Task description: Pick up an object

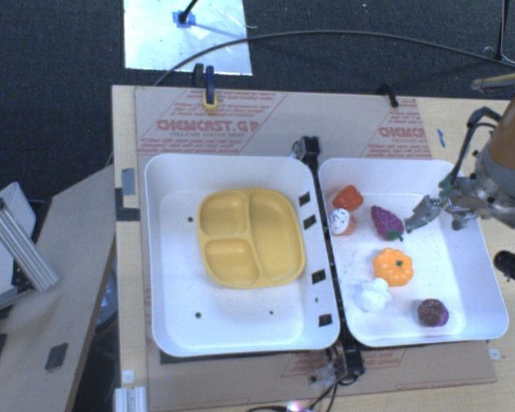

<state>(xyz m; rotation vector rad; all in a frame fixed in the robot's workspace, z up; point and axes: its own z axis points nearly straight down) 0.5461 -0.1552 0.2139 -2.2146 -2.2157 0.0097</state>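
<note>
The right bin [481, 264] holds several small toys. A red-orange piece [348, 197] and a white-and-orange ball [340, 221] lie near its left wall, with a purple fruit [386, 221] beside them. Lower down are an orange pumpkin [394, 267], a white lump [374, 296] and a dark purple ball [432, 312]. My gripper [438, 215] hangs over the right bin just right of the purple fruit, open, with nothing between its fingers.
The left bin [176, 316] holds a yellow compartment plate [251, 237]. Black clips [318, 277] line the wall where the two bins meet. A metal frame [17, 239] stands off the bench at the left.
</note>
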